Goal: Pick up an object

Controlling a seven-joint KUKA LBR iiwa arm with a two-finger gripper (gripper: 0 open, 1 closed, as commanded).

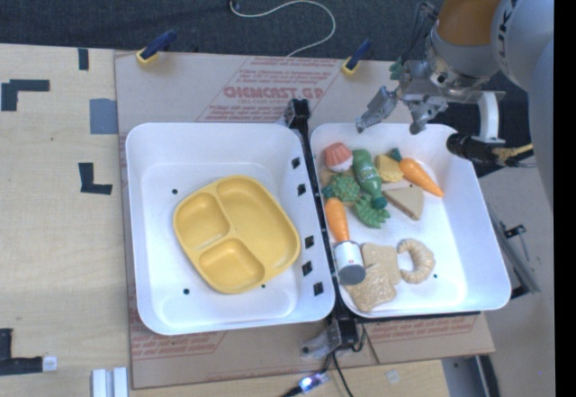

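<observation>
**Gripper parked over the far edge of the toy-food bin, nothing grabbed yet**

So here's what we see. The gripper (pixel 392 115) hangs above the far rim of the right bin (pixel 481 251), fingers (pixel 371 116) spread apart and nothing between them. We reckon it's sitting high like that so it can drop onto whatever gets picked, since all the candidates are right below and a bit nearer.

The right bin is where all the stuff is, jammed toward its left and far side. There's a carrot (pixel 420 175) lying at a slant near the far right, a green veg pile (pixel 360 193) in the middle, a little red-and-white piece (pixel 337 154) at the far left, and a second carrot (pixel 337 220) running along the left wall. Nearer us we've got a can (pixel 348 261) on its side, a tan bread-looking slab (pixel 373 278) touching it, and a pretzel-ish ring (pixel 415 260) just to the right.

The left bin (pixel 148 206) holds just a yellow tray (pixel 236 231), lying flat, probably the drop spot.

Our guess: the slanted carrot is the easy target, as it's the most separate thing and closest to the open fingers. The green pile is too bunched up; closing on it could nudge the neighbours.
</observation>
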